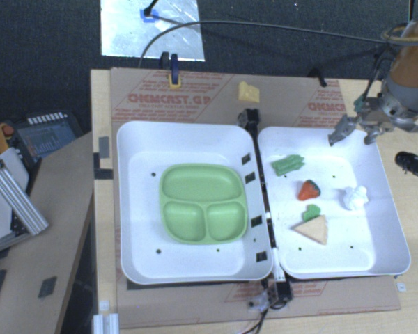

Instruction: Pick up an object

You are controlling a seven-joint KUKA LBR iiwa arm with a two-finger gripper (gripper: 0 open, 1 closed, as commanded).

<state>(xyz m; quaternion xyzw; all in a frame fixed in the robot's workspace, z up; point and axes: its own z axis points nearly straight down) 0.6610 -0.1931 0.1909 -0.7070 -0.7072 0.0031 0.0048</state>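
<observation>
White bin (376,256) on my right carries four toys; my gripper (354,132) hangs spread and empty above its far right corner. I should drop straight over the strawberry (308,189) mid-bin, straddling it squarely before closing.

1. A green divided plate (200,204) is lying in the middle of the left white bin (136,145).
2. A sheet of cardboard (195,92) with red printing is lying under both bins, with a blue and yellow clamp (173,69) gripping its far edge.
3. A shiny silver sheet (125,19) is lying on the dark floor beyond the bench, with a black cable (279,28) running across it.
4. A dark device with a screen (45,138) is sitting at the left.
</observation>
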